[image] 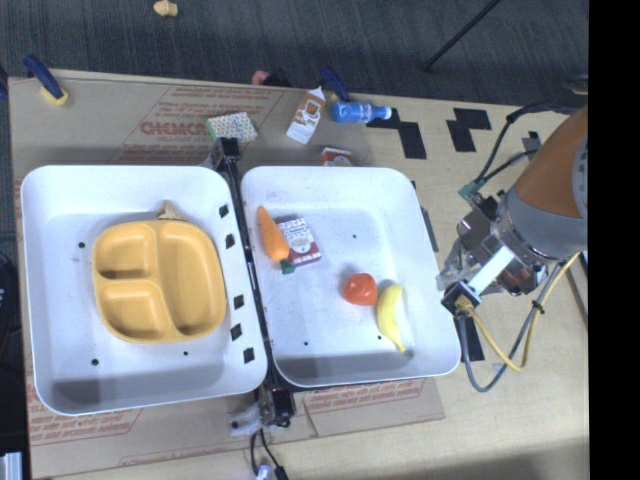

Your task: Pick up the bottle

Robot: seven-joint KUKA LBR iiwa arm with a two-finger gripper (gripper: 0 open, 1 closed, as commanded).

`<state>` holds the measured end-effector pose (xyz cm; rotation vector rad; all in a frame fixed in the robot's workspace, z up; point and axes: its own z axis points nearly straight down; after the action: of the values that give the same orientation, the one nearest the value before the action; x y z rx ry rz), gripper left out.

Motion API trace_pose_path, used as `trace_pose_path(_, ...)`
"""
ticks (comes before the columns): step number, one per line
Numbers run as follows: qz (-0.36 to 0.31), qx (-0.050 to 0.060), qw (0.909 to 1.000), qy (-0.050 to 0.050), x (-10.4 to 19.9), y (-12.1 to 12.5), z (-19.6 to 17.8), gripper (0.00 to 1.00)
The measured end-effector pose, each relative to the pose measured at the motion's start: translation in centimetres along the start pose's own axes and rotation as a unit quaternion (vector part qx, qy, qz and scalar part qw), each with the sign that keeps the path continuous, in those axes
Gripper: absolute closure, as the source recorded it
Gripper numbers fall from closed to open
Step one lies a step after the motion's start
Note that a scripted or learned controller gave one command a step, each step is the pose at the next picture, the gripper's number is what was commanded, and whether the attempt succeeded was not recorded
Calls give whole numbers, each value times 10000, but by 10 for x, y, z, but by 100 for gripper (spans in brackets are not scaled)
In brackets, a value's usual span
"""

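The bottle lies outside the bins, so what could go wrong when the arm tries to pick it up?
1. The blue bottle lies on its side on the bench beyond the right bin, far from the gripper; it may roll when touched.
2. A small carton lies close beside it and could be knocked or grasped instead.
3. The gripper's trailing cables might snag on the bin's rim.
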<state>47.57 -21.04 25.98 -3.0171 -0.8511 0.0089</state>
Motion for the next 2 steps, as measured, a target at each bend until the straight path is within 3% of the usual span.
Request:
trace_pose_path(1, -4192, -12, 9079, -4, 0, 1, 2, 100)
trace_pose_path(2, -4678, -14, 8838, -3, 3, -4, 11, 100)
